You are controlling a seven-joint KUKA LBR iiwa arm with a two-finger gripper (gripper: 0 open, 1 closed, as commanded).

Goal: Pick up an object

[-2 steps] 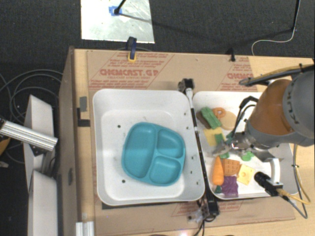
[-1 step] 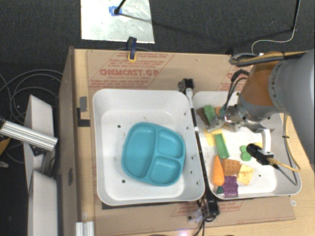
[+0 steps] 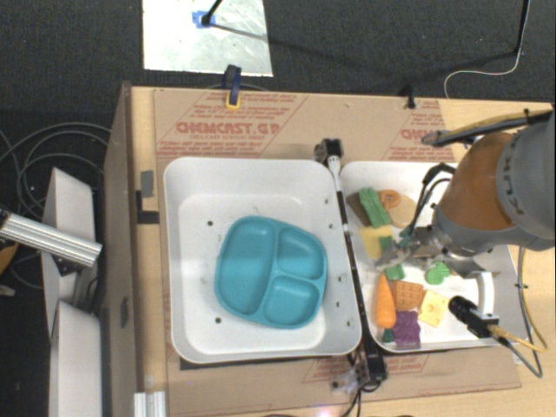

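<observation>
The right bin [image 3: 365, 174] holds several toy foods. A long green piece [image 3: 372, 205] lies at the back beside a tan round piece [image 3: 393, 201], with a yellow block [image 3: 375, 241] just in front of them. Toward the front lie an orange carrot [image 3: 385, 301], a tan waffle square [image 3: 408, 296], a yellow cheese wedge [image 3: 432, 310] and a purple piece [image 3: 406, 329]. Two small green pieces [image 3: 393, 272] [image 3: 437, 274] sit mid-bin. My gripper [image 3: 403, 248] hangs low over the bin's middle, right of the yellow block and above the small green piece. The wrist hides what lies under it.
The left bin [image 3: 187, 185] contains a blue divided plate [image 3: 271, 270]. A metal divider [image 3: 343, 233] runs between the bins. The arm's grey and orange body [image 3: 486, 198] covers the right bin's far right side. Cardboard [image 3: 261, 120] lies behind the bins.
</observation>
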